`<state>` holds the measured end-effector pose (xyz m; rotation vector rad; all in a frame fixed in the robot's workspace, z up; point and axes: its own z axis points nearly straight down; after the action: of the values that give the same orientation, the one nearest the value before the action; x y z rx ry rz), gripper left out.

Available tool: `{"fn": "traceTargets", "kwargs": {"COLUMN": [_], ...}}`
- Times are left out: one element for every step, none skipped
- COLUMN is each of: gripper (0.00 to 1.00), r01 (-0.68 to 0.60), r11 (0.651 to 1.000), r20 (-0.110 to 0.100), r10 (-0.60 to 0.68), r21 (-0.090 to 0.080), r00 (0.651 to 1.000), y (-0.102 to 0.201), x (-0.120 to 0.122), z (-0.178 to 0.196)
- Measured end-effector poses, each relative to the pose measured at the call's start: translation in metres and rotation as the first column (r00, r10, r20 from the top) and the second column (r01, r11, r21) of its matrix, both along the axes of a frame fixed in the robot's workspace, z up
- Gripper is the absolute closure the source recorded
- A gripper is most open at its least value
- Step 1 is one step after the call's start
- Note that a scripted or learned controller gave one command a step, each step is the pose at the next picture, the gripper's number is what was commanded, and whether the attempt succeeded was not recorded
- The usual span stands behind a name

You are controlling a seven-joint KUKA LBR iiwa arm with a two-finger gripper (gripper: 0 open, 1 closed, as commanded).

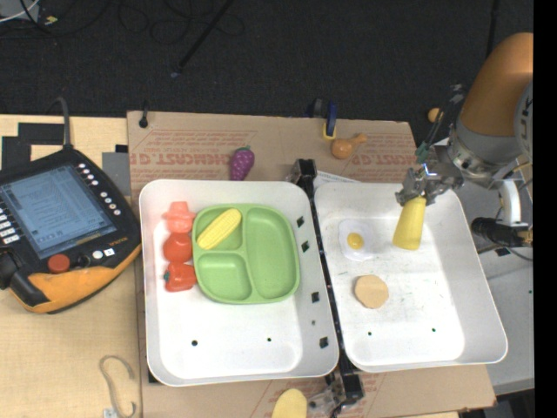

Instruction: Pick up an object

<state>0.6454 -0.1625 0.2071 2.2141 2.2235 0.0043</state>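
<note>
The bench [70,355] bears cardboard [261,146], two white bins [226,355], and a teach pendant [61,225].

The place reads as a robotics lab set up for testing. A wooden bench [52,355] carries a sheet of printed cardboard [261,146], and on that cardboard two shallow white bins [226,355] sit side by side. Left of the bins rests a robot teach pendant [57,225] with a screen and an orange-and-black casing. Behind the bins hangs a dark curtain [261,42] with loose cables running across it. To the right of the bins stands an industrial arm [500,103], grey and orange.
</note>
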Motion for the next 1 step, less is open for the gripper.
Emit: {"fn": "traceTargets", "kwargs": {"gripper": [1.00], "r01": [0.000], "r11": [1.000], "r20": [-0.003], "r10": [0.000], "r21": [0.001], "r00": [1.000], "y": [-0.0021], "x": [0.0000], "z": [0.0220]}}
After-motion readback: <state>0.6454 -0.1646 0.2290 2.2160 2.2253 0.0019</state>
